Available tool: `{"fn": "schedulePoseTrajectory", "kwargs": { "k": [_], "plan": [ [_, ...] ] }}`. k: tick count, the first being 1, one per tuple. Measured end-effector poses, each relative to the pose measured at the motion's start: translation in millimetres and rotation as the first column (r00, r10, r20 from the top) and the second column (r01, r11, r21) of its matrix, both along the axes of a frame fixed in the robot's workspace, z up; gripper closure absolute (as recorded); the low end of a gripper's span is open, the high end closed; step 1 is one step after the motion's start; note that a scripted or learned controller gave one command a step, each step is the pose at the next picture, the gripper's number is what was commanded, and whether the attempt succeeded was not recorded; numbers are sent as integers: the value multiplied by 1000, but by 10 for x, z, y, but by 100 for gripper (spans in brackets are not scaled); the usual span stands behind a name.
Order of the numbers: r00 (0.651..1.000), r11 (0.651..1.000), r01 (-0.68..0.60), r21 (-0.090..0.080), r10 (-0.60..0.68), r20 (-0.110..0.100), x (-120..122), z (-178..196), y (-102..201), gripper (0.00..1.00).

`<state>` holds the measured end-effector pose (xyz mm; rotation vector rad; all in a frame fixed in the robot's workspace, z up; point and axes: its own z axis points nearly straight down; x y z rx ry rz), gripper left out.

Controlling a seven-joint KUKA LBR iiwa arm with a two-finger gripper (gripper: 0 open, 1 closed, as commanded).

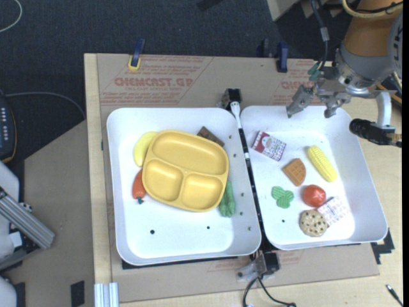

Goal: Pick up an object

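My gripper hangs open over the far edge of the right bin, its two fingers spread with nothing between them. In that bin lie a red and white carton, a corn cob, a brown waffle, a green toy piece, a red tomato, a cookie and a small white packet. The carton is the closest of these, below and left of the fingers.
The left bin bears a yellow divided plate, with a yellow fruit, a red pepper, a green vegetable and a brown piece around it. Clamps hold the cardboard's far edge.
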<state>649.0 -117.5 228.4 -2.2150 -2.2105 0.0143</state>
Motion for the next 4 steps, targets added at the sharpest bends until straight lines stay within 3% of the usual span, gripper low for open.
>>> {"fn": "schedulePoseTrajectory", "kwargs": {
  "k": [1, 3, 4],
  "plan": [
    [1000, 1000, -2, -2, 2, 14, 26, 86, 3, 0],
    [1000, 1000, -3, -1, 3, 8, -7, -944, 109, 0],
    [1000, 1000, -2, 2, 2, 19, 18, -1413, 124, 0]
  ]
}}
